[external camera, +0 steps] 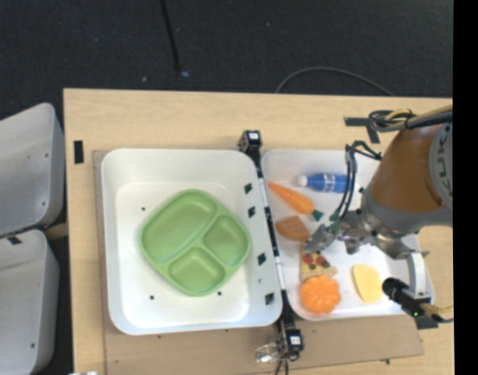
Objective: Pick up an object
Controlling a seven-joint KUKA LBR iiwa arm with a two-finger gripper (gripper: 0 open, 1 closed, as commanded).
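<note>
We see the pale wooden bench (83, 123) carrying two shallow white plastic bins side by side. The left bin (122, 178) holds a light green plastic tray with three compartments (194, 242), lying flat near the bin's middle. The grey arm with its orange band (411, 174) reaches into the right bin (282, 162) from the right side, and its gripper (323, 239) hangs low over the middle of that bin, just beside a brown rounded piece (292, 227). We cannot tell how the jaws stand, since they look dark and blurred against the things under them. Around the gripper lie the candidate things to pick: an orange carrot-shaped toy (291, 198) toward the bin's far left, a blue and white bottle (322, 182) lying on its side beyond it, an orange pumpkin-shaped toy (319, 294) at the near edge, a yellow wedge-like block (368, 283) to the right of it, and a small multicoloured flat piece (315, 264) just above the pumpkin.
</note>
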